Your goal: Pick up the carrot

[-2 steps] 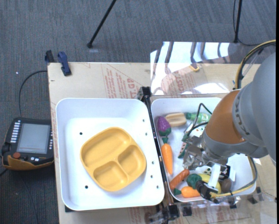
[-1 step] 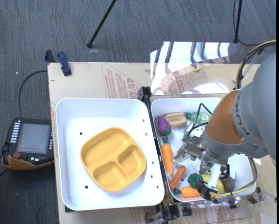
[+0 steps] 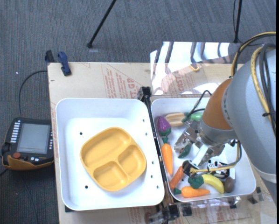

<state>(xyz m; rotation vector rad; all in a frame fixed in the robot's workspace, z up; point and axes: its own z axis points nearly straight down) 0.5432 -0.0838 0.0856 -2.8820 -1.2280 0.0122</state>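
Nearest us, at the right bin's (image 3: 249, 185) six o'clock edge, lies one small carrot (image 3: 194, 192); a longer carrot (image 3: 167, 158) lies at its nine o'clock wall. We see the claw (image 3: 193, 148) low over the toys, fingers apart, clamping nothing. The arm (image 3: 251, 111) hides the bin's three o'clock side. At nine o'clock, the left bin (image 3: 69, 120) carries a yellow tray (image 3: 112, 158).
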